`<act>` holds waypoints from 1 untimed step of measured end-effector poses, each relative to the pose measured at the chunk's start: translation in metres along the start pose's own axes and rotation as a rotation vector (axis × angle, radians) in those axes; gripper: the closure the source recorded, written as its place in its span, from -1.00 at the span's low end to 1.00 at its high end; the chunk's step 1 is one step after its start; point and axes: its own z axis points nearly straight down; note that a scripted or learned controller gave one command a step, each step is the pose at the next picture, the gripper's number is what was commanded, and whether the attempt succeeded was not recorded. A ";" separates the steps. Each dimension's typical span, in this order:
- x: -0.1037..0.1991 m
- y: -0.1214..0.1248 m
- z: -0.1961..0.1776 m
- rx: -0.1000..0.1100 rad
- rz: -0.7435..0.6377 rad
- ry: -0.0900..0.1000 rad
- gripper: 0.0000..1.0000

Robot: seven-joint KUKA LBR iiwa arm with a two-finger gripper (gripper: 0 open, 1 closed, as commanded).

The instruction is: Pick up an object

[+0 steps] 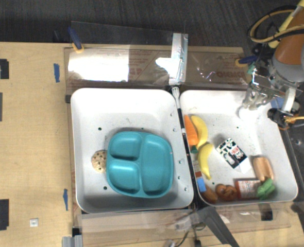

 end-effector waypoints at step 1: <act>-0.019 0.011 -0.094 -0.021 0.005 0.002 1.00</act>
